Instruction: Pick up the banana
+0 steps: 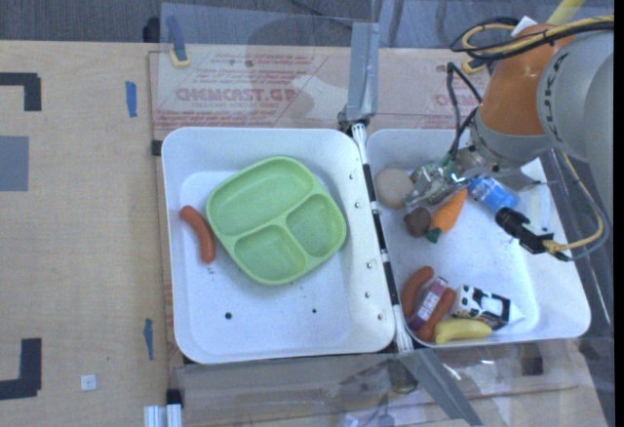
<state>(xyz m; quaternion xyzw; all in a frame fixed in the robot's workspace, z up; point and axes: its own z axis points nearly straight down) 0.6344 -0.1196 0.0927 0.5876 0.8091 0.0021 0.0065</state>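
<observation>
- The desk (78, 250) is pale wood and carries two white bins side by side.
- The left bin (195, 318) holds a green plate (277, 218) with three compartments, lying tilted near the bin's middle.
- A sausage (198, 233) lies in the left bin, just beside the plate's left edge, apart from it.
- The right bin (561, 308) holds a cluster of small things.
- The banana (462, 329) lies at the near edge of the right bin, lengthwise along the front wall, yellow with a darker tip on its left.
- A black-and-white item (485, 303) lies just behind the banana, touching or nearly touching it.
- Two red sausage-like pieces (425, 293) lie just left of the banana, near the bin's left wall.
- A beige round thing (394, 187) sits in the far left corner of the right bin.
- A carrot (447, 212) lies beside a small brown lump (418, 220) near the bin's middle.
- The arm (546, 94) reaches in from the right, its orange band above the bin's far side.
- The claw (436, 183) hangs low over the far part of the right bin, next to the carrot and the beige round thing, well apart from the banana.
- Claw state: cannot tell; the tip is lost in clutter.
- A blue item (487, 191) lies just right of the claw.
</observation>
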